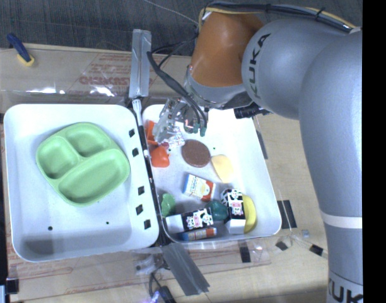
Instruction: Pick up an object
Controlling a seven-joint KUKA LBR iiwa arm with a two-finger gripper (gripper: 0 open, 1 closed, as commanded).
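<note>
Two white bins sit side by side on the surface (67, 62), the left bin (16, 188) carrying a green divided plate (82, 163) and the right bin (259, 188) crowded with small items. The tool (171, 124) hovers at that bin's upper left over an orange item (158, 156); its grip state cannot be told. With the bin wall and the brown disc (195, 153) so near, a descent could likely snag the wall or nudge neighbours, spoiling the pick.

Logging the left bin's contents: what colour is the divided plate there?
Light green, clearest in the camera view: the light green divided plastic plate.
</note>
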